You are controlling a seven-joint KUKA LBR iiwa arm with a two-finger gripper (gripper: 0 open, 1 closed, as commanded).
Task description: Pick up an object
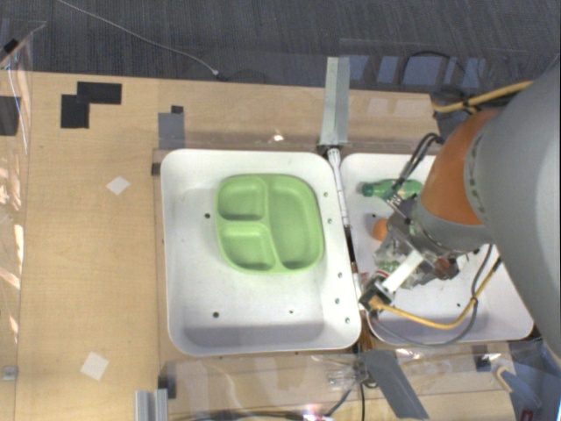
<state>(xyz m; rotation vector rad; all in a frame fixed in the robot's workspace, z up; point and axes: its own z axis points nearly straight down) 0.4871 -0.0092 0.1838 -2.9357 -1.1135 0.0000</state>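
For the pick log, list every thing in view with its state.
green divided plate: flat, right way up, in the left bin, apart from the arm.
green object: lying near the right bin's far left corner, partly under the arm.
orange object: in the right bin, mostly hidden by the wrist.
gripper: low over the right bin, nothing seen held.

I see a pale green three-compartment tray (267, 224), lying flat, centre of frame, a green object (379, 188) right of centre, a small orange object (379, 229) below it, partly hidden

Pale wood bench (88, 261); black tape patches (79, 108) top left.
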